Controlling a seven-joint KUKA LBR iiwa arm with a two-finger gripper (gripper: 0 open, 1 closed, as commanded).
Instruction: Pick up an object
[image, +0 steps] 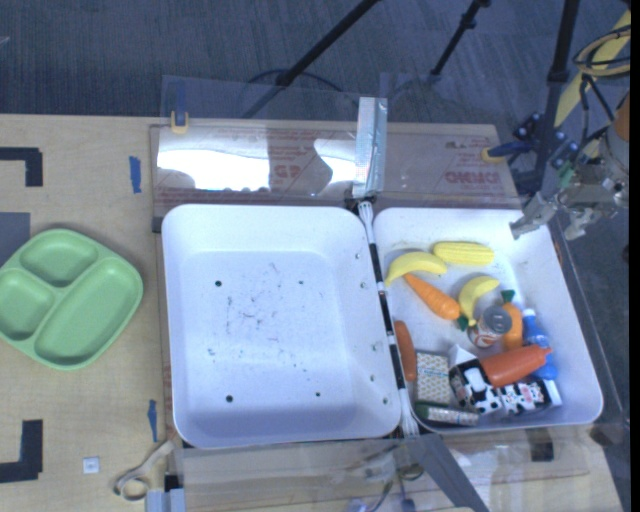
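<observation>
The black-and-white toy (505, 398) and the bananas (415, 266) sit well below-left of the fingers (560, 208), can't tell if spread, so it's pre-reach; next comes a descent.

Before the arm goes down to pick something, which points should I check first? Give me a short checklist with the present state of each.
1. Objects in the right bin, bananas and carrot among them: ok.
2. Gripper above the objects: not ok, it sits at the bin's far right corner.
3. Gripper holding anything: cannot tell.
4. Target free of neighbours: not ok, the objects lie crowded and touching.
5. Carrot's top side uncovered: ok.
</observation>
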